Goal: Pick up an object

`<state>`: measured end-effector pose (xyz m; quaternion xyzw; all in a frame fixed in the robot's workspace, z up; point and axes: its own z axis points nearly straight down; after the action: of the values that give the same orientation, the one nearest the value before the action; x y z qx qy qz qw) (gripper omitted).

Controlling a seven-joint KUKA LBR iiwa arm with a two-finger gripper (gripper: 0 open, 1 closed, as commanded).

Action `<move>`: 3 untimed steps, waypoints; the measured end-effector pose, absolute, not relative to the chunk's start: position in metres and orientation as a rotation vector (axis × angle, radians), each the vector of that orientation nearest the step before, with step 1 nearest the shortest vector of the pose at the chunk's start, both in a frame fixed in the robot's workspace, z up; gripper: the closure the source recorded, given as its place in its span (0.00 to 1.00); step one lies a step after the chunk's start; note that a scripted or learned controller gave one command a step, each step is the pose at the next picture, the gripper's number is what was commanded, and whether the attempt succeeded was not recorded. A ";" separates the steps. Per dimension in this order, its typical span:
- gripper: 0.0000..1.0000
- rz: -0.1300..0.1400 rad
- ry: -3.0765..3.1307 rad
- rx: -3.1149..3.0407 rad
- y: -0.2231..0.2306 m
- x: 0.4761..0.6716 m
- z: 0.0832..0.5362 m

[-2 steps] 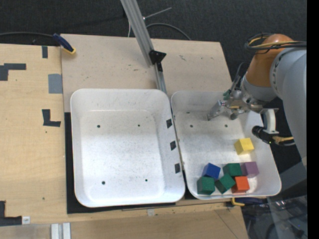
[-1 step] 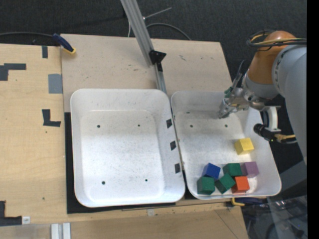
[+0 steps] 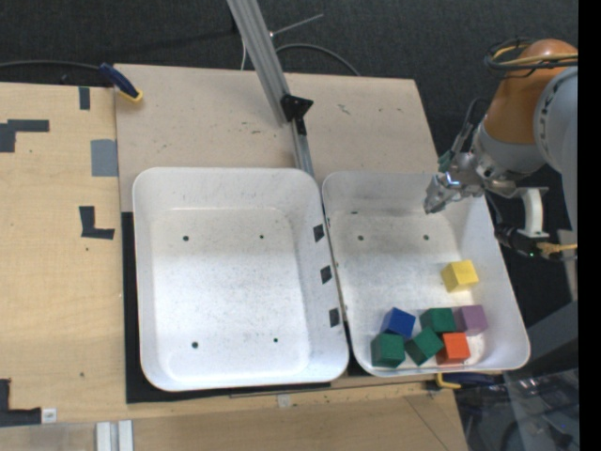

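The right bin (image 3: 376, 205) holds several small blocks at its near end: a yellow block (image 3: 460, 274) alone by the right wall, and a cluster of a blue block (image 3: 399, 322), green blocks (image 3: 388, 349), an orange block (image 3: 455, 347) and a purple block (image 3: 473, 318). My gripper (image 3: 438, 198) hangs over the bin's far right corner, well away from the blocks, pointing down. Nothing shows beneath its tip.
The left bin (image 3: 225, 271) lies beside the right one. A slanted metal post (image 3: 268, 54) rises behind the bins. Cables trail over the wooden bench at the back. The arm's orange band (image 3: 526, 92) sits at the right edge.
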<state>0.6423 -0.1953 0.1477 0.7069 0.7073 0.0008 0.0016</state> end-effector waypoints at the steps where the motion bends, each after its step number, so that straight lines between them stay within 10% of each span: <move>1: 1.00 0.003 2.219 2.218 -0.196 0.634 0.199; 3: 1.00 0.000 2.229 2.217 -0.148 0.626 0.245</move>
<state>0.6264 -0.1483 0.2452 0.7053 0.7090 -0.0001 -0.0012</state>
